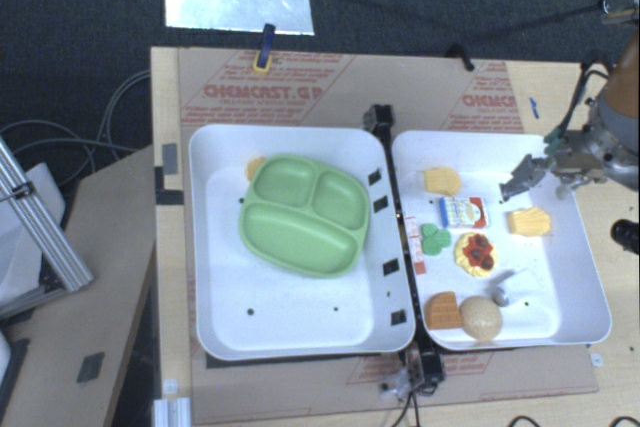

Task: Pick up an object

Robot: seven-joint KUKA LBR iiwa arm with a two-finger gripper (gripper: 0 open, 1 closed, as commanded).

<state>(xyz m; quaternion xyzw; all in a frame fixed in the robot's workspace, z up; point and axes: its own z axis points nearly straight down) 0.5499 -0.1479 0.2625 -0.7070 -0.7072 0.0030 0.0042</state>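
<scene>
**benchwatcher:** Reading your shot left to right: the left bin [215, 245] carries a green tray [304, 215] with a bit of something yellow peeking out behind its far-left corner. I'd skip that side, since it's well away from your arm. The right bin [575, 315] has the small stuff: a tan piece [442, 180] at the back, a little carton [461, 212], green bits [434, 239], a red-and-yellow thing [476, 253], toast [441, 309] touching a beige ball [481, 318] at the front, and a yellow block [529, 221] over on the right.

**kuka_newbie:** So which one should I go for?

**benchwatcher:** My guess is the block. Your tool [522, 177] hangs over the bin's far right part, and the block sits just toward the camera from its tip, slightly right. That's nearer than anything else. Its long side runs roughly left-right, so you'd want to close across the short way.

**kuka_newbie:** Is the tool spread or pinched?

**benchwatcher:** You can't tell from this angle; it's just a dark wedge. There's nothing visibly in it.
</scene>
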